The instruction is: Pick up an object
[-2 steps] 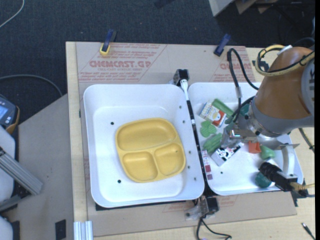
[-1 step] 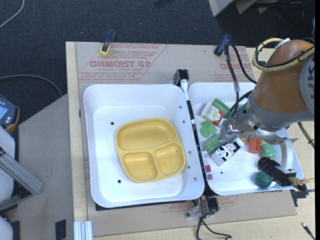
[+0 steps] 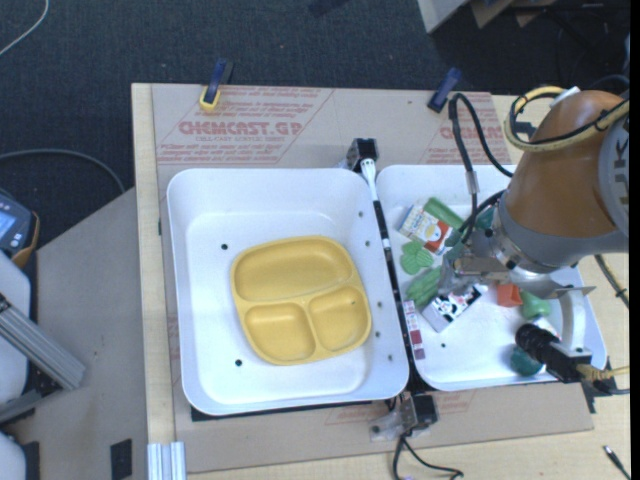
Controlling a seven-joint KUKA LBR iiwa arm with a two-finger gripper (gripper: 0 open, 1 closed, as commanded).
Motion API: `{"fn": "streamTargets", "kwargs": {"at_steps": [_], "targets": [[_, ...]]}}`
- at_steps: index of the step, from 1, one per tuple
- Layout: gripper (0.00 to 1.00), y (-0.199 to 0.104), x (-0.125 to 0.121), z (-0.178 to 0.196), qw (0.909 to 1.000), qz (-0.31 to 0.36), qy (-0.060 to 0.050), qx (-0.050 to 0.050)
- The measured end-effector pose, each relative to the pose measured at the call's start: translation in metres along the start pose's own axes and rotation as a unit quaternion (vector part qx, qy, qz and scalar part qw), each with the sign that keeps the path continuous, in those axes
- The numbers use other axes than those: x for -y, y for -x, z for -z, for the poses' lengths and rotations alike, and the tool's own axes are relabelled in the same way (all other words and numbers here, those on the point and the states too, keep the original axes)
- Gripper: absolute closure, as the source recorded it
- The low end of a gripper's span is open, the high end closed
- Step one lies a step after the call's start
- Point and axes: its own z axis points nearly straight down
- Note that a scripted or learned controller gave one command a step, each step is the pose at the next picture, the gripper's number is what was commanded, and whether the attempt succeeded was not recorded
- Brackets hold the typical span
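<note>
Hanging low over the right bin [image 3: 470,353], the tool [image 3: 466,268] sits under the grey wrist, whose bulk covers it enough that I cannot tell whether it is set wide or narrow; nothing shows gripped in it. The closest candidate is a black-and-white packet [image 3: 446,308], just beside the tool on the bin's near side and a little to the view's left. Its long axis appears to slant from near-left to far-right. Two green pieces [image 3: 416,260] lie just to the tool's left, and a white, green and red pouch [image 3: 428,222] is farther back. A small shift toward the near-left should suffice. A yellow divided plate [image 3: 300,298] fills the left bin [image 3: 200,218], well apart.
</note>
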Motion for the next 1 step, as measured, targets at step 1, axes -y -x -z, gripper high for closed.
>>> {"fn": "streamTargets", "kwargs": {"at_steps": [1], "targets": [[1.0, 0.0129, -0.006, -0.0057, 1.0, -0.001, 0.001, 0.001]]}}
